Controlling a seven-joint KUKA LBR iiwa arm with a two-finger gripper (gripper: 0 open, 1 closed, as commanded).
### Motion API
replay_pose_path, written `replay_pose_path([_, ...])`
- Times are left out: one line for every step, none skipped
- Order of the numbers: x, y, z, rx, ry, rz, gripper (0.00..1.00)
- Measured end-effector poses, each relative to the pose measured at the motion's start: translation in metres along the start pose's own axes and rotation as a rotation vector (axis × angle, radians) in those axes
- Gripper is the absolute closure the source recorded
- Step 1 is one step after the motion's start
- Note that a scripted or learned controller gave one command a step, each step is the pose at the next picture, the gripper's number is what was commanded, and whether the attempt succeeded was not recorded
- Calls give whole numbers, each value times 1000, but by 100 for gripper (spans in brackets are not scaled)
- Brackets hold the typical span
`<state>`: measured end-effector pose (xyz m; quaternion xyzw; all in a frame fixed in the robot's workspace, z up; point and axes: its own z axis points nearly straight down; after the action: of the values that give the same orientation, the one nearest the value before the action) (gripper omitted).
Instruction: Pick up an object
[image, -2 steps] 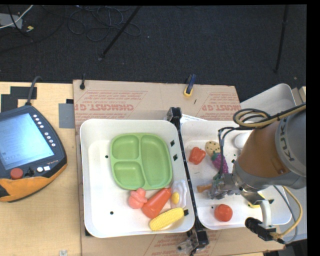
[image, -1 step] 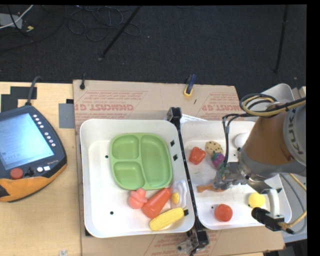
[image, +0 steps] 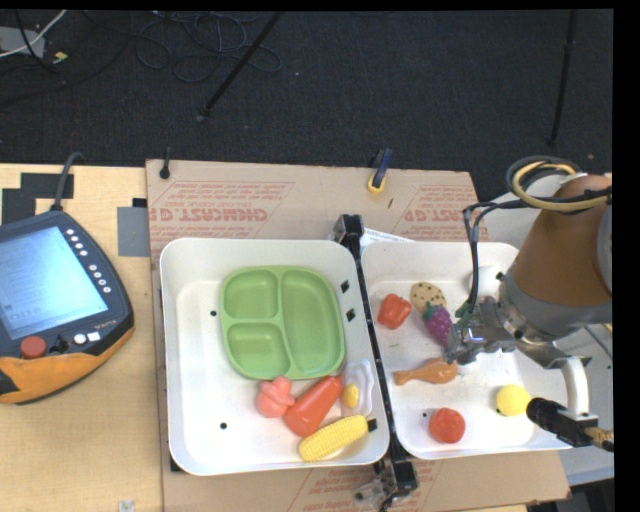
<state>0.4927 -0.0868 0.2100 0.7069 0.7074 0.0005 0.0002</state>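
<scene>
**Gripper low in the right bin, above the drumstick**

We see our two-finger gripper (image: 462, 347) down in the right white bin (image: 405, 445), near its middle, between a purple plastic grape bunch (image: 438, 323) and a brown toy chicken drumstick (image: 428, 374). We cannot tell how its fingers stand. A red toy tomato (image: 447, 425) and yellow toy lemon (image: 512, 400) lie toward the bin's near edge.

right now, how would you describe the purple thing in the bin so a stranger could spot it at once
Look at the right-hand white bin, the one the grey arm reaches into. Near its middle, just left of the hand, lies a small purple grape bunch, below a speckled cookie and right of a red pepper. It is the only purple item in either bin.
</scene>
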Motion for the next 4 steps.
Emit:
replay_pose_path([-1,1,-17,3,0,0,100])
replay_pose_path([19,40,-22,3,0,-2,100])
replay_pose_path([37,87,-28,2,0,-1,100])
replay_pose_path([61,120,-17,4,0,0,100])
